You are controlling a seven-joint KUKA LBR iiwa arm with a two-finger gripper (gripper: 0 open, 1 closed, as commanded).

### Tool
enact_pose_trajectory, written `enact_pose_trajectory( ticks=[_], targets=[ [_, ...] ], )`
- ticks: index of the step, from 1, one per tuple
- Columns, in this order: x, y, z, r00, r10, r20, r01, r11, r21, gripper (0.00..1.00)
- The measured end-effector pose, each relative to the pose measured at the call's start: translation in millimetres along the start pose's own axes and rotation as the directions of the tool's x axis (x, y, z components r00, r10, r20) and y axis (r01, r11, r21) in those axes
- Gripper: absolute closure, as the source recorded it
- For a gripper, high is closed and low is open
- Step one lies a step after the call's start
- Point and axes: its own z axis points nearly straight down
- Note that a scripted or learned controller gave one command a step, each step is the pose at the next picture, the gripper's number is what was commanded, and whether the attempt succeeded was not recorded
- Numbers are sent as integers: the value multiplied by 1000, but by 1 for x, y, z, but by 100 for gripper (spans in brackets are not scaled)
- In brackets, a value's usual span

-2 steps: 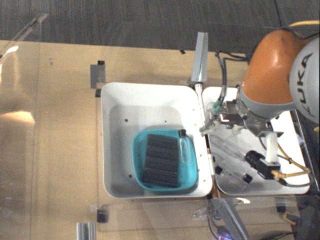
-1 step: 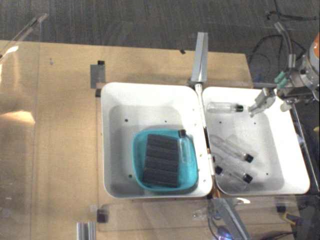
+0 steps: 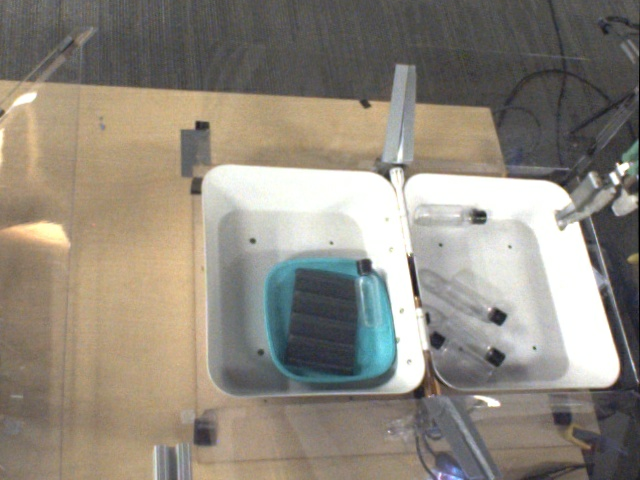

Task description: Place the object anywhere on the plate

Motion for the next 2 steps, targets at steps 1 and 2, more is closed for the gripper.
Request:
enact_pose_trajectory(
  ticks=[1,2],
  targets=[
    [-57,-12,0,995,96,1,-96,995,1,0],
    [-56,-9,-13,996,86,7,-86,996,-9,100]
  ],
)
